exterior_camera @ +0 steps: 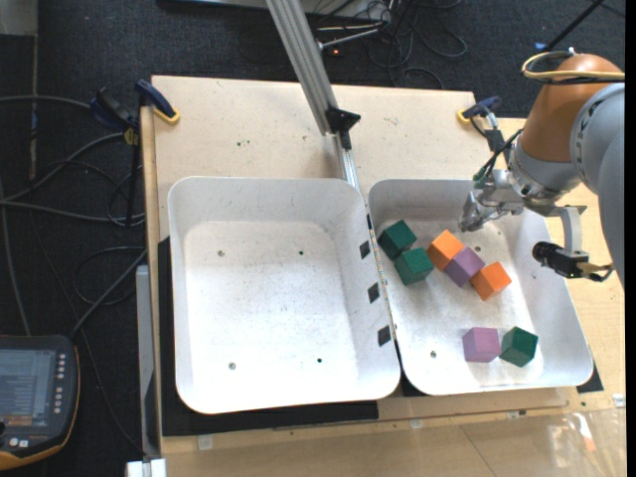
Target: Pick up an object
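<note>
Several small blocks lie in the right bin (556,311). Two green blocks (398,238) (413,265) sit near its left wall. An orange block (446,245), a purple block (463,265) and a second orange block (490,279) form a diagonal row in the middle. Another purple block (481,344) and a green block (519,346) rest near the front edge. My gripper (474,217) hangs low over the back of the right bin, just above and right of the first orange block. Nothing shows between its tips.
The left bin (189,266) stands beside the right one, sharing a dividing rim. A slanted metal pole (303,53) reaches down to the bins' back junction. Clamps sit at the bench's back corners. A teach pendant (30,396) lies at the lower left.
</note>
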